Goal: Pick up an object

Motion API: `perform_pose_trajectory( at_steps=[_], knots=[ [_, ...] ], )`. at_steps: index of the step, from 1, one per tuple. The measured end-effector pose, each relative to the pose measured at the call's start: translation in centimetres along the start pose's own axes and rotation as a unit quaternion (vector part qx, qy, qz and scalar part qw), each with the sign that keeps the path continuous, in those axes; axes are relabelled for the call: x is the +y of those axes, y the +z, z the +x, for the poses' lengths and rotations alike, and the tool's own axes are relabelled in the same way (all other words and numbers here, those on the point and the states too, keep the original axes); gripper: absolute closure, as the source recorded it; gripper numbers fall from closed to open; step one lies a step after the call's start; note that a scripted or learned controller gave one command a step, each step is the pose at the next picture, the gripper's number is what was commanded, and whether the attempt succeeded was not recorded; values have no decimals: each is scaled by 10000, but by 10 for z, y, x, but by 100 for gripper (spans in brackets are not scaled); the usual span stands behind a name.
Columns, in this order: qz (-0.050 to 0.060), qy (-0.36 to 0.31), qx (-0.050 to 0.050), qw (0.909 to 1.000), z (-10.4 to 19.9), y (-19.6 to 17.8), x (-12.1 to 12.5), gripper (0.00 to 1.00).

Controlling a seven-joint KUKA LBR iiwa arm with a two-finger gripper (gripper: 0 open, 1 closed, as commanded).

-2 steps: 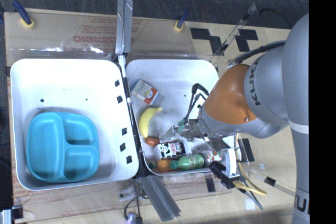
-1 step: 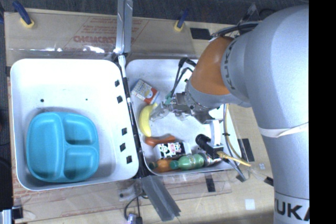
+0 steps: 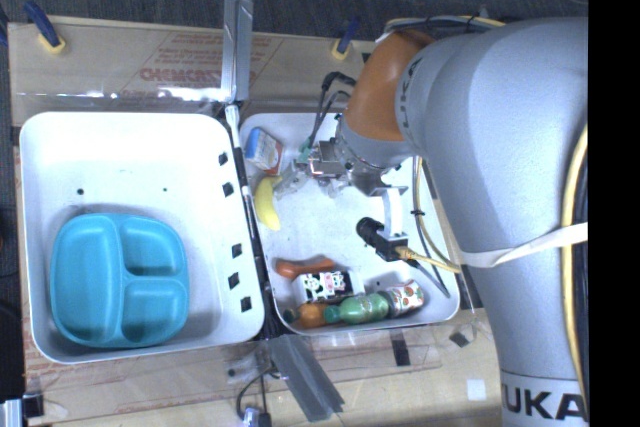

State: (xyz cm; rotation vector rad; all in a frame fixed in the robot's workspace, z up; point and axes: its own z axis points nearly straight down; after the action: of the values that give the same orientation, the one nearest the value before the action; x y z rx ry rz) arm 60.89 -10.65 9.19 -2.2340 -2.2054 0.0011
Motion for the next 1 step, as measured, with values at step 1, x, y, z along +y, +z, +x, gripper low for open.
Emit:
perform_pose_trajectory(
  at_steps=[1],
  knots=[
    [12,-539,3,9985,-3,1,-107,0]
  ],
)
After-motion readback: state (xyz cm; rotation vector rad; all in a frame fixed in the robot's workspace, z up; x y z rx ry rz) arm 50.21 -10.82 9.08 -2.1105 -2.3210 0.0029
